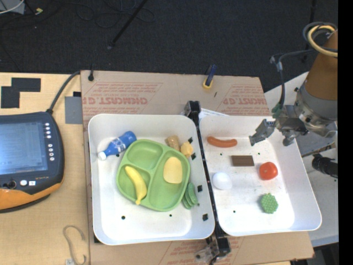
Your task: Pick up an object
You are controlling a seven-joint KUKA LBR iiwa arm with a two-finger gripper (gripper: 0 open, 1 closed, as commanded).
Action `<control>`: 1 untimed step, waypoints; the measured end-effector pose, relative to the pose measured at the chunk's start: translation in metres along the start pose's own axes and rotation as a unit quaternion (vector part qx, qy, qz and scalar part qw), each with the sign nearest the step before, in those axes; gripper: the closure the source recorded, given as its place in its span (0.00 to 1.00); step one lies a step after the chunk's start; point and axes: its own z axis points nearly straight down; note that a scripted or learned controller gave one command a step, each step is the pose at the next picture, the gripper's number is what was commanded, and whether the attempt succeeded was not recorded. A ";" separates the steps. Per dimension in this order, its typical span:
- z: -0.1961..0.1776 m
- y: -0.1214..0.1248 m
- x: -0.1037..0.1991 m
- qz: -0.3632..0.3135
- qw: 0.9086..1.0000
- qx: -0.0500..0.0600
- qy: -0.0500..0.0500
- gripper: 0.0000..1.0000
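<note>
Worktop (38, 220) in view, two white bins side by side. Left bin (105, 214) carries a big green divided plate (151, 195) with a banana (135, 184) and a pale yellow piece (172, 170) on it; a blue bottle (117, 144) lies just beside the plate. Right bin (300, 214) holds the loose pickings: an orange-red sausage (222, 142) near the top, a flat brown block (242, 160) mid-bin, a shiny red tomato (268, 171) to its right, a white egg (222, 180), a knobbly green berry-like piece (269, 203). The arm (322, 76) hangs over the right bin's top corner, end effector (274, 132) with fingers spread apart, nothing between them, above the tomato and clear of it.
</note>
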 end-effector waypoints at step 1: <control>0.063 0.005 0.004 -0.001 1.000 0.003 0.001 0.00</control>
